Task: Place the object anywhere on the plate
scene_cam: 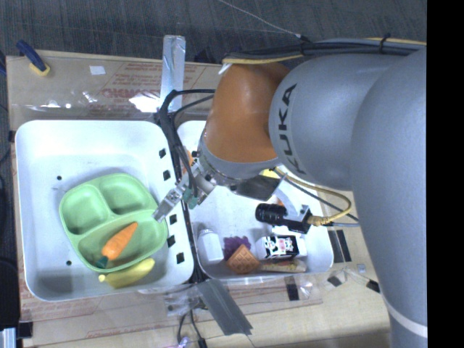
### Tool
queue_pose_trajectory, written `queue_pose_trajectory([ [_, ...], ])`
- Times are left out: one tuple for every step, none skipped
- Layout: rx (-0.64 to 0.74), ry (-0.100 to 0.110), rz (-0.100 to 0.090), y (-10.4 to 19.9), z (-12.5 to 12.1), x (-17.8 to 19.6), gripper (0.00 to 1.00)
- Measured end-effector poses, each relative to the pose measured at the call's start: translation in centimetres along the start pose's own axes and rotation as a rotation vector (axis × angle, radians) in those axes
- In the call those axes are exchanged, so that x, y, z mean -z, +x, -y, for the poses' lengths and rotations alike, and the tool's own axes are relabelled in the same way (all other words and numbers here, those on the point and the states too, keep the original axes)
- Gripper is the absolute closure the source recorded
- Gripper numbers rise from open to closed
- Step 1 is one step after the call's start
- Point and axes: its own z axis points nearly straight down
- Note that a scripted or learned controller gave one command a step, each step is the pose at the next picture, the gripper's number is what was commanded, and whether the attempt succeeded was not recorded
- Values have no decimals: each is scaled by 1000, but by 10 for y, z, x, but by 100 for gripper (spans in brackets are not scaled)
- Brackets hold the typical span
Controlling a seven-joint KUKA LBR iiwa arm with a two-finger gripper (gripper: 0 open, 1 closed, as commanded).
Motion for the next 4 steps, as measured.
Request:
queue_pose_trajectory([
  [0,0,0,0,0,0,0],
  [8,0,1,0,-1,10,100],
  [8,1,0,0,-1,10,0],
  [16,1,1,0,-2,19,100],
])
